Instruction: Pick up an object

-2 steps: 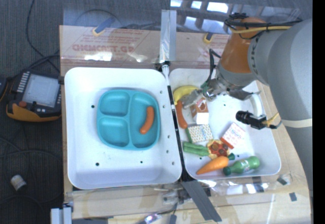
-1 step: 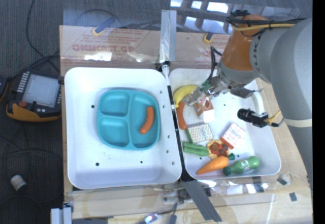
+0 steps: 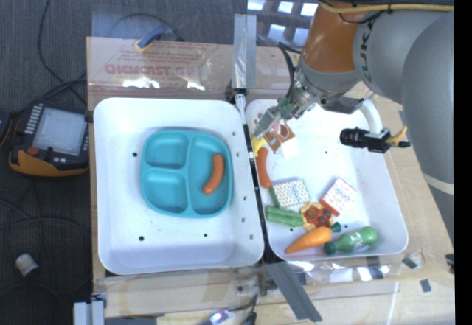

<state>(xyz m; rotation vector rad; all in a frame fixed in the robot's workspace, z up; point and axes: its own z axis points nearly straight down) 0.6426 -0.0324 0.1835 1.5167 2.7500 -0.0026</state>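
My gripper hangs low over the back left corner of the right bin, at the end of the orange-banded wrist. Just below its tip lies a small brown and white item, with a yellow piece beside it at the bin's left wall. Whether the gripper touches the brown and white item is unclear. An orange-red sausage lies just in front of them. Nearer the front lie a patterned box, a red and white box, a green pod, a carrot and a green bottle.
The left bin holds a teal divided plate with a second sausage in its right compartment. A cardboard sheet lies behind the left bin. A black fitting juts from the arm over the right bin.
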